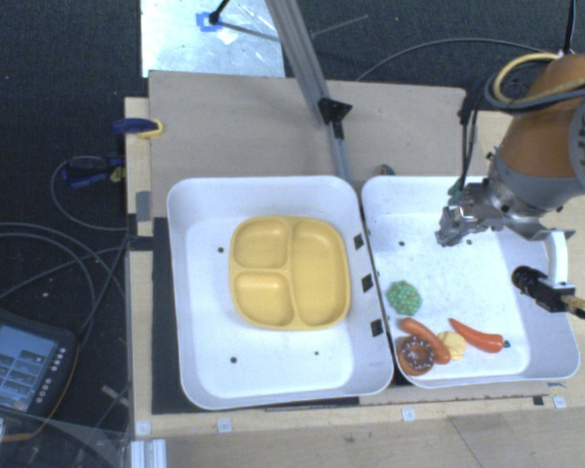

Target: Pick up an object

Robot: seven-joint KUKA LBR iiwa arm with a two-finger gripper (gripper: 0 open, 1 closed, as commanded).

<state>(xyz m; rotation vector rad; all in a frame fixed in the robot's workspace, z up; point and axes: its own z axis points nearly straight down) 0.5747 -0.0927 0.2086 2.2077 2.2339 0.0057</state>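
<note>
The gripper hangs over the top part of the right bin. I cannot tell if it is open or closed, and nothing shows in it. The toys lie lower in that bin, toward the front. The green ball is closest, down and a bit left. The red pepper lies sideways, farther down.

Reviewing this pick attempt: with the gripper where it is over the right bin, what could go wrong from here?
1. The gripper sits over bare floor in the right bin, away from the toys, so a straight descent would likely grab nothing.
2. The hot dog, donut, small yellow piece and chili pepper crowd together near the front wall; a grasp there could catch two or push them apart.
</note>
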